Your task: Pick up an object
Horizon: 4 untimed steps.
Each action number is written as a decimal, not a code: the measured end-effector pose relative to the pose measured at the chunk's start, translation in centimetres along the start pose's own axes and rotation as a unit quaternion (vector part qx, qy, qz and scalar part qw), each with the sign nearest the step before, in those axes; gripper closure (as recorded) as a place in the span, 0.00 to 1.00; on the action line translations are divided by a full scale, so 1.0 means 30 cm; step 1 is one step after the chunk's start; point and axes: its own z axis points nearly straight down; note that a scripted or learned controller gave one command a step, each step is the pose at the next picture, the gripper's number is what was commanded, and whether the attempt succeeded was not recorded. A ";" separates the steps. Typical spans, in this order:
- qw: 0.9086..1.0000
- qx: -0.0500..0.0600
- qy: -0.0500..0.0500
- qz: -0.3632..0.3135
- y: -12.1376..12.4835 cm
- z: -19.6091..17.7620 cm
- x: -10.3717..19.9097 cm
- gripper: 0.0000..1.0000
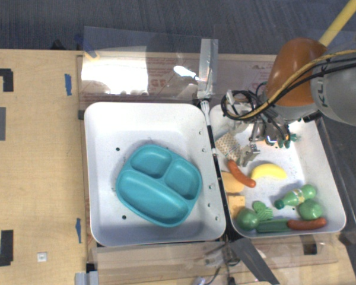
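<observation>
My gripper [250, 154] hangs low in the right bin [326, 177], its fingers pointing down near the bin's left side. It hovers just above a red-orange sausage [241, 175] and beside a yellow banana [268, 171]. A speckled beige piece [227, 143] lies just left of the fingers. Nothing shows between them. Further toward the front lie a green pear-like toy [299, 196], a green round toy [247, 219], a green stick [272, 225], a second red sausage [307, 222] and an orange-yellow wedge [234, 205].
The left bin [101, 159] holds a teal divided plate [159, 183]. A metal divider [209, 70] stands behind the seam between the bins. Cables [243, 103] loop off the wrist over the right bin's back. Tan board [29, 159] lies to the left.
</observation>
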 end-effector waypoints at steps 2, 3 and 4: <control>0.997 0.001 -0.003 0.082 -0.013 -0.010 0.419 0.00; 0.998 0.002 -0.001 0.061 -0.014 -0.009 0.318 0.00; 0.971 0.002 0.008 0.238 -0.150 -0.001 -0.047 0.00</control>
